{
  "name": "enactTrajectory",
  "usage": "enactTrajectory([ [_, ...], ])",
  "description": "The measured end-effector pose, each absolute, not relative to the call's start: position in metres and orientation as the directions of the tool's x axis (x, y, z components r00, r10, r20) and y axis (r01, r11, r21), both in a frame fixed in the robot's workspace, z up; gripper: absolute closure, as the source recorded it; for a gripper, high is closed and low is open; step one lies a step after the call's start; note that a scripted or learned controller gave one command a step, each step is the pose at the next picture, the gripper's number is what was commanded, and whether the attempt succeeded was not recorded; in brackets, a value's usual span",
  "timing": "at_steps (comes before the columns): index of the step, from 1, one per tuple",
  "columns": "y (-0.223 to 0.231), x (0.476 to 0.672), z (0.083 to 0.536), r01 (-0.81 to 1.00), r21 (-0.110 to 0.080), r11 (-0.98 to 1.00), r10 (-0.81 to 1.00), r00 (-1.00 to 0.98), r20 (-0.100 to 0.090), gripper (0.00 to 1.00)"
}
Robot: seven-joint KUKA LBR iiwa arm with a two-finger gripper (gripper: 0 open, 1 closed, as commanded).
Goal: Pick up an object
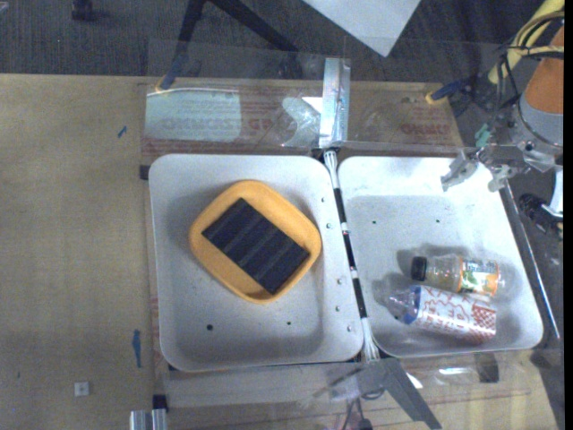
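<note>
Wooden bench [72,240], arm reached from right, gripper [474,170] spread, nothing held, bottle [458,274] at six o'clock, well apart.

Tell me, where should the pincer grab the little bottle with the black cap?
Probably around the middle of the bottle, coming straight down. It lies on its side, cap pointing left, so its long round body gives two free sides, though the packet lies close below it.

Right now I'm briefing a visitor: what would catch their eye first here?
The yellow pad with its dark ribbed panel, lying askew in the left bin. Next, two bottles lying side by side in the right bin, and the gripper over that bin's far right corner.
</note>
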State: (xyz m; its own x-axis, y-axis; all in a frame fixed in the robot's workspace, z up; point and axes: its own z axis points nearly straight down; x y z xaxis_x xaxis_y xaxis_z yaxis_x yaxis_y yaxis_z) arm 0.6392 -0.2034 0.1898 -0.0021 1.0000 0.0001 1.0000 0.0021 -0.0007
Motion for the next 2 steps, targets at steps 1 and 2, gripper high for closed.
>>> enactTrajectory([
  [1,-0.2031,0.6405,0.2008,1.0,0.003,0.005,1.0,-0.005,-0.003,1.0],
  [2,-0.2028,0.6405,0.2007,1.0,0.002,0.005,1.0,-0.005,-0.003,0.0],
])
